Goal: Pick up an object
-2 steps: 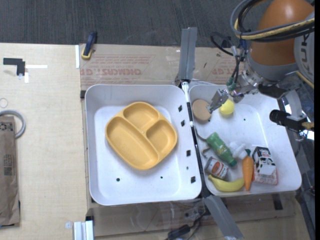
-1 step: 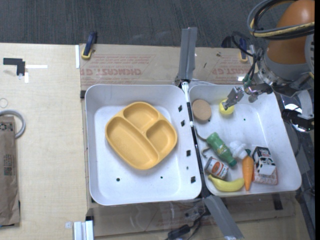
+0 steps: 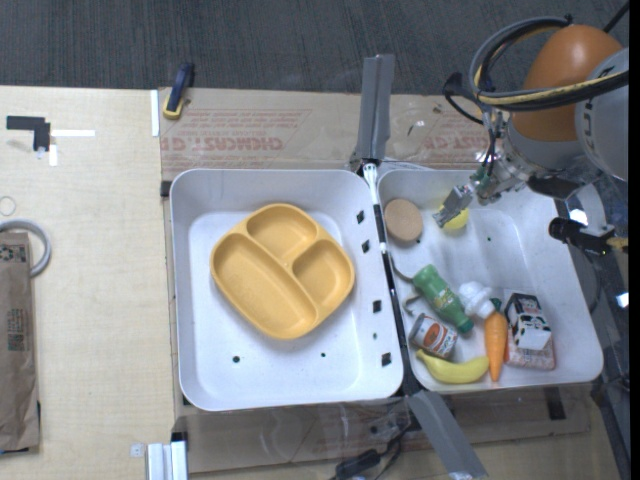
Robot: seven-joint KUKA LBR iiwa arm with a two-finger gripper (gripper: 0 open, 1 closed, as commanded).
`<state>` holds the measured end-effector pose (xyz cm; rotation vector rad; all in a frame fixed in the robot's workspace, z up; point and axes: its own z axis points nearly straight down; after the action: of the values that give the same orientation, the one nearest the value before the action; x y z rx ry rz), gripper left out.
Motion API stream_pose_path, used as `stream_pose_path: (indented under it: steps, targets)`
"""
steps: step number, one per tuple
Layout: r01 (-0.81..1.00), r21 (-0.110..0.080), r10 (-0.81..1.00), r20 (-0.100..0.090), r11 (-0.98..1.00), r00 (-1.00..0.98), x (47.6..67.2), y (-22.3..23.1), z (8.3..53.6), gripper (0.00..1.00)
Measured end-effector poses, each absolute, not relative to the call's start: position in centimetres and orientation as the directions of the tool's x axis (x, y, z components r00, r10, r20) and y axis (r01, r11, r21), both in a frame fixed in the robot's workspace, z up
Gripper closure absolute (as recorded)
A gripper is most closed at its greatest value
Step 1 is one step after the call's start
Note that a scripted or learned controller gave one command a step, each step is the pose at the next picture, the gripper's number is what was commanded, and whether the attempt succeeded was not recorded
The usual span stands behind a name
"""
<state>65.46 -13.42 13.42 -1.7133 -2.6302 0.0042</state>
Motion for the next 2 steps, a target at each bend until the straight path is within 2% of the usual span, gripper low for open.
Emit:
stream_pose_path:
  steps: [1,2]
  targets:
    - [0.902,-0.004,0.902,0.001,0.432,-0.432,65.8,-13.0,11.8,0.00]
    - [0.921,-0.002,0.921,0.000,0.389,-0.389,65.9,-17.5,8.9,0.00]
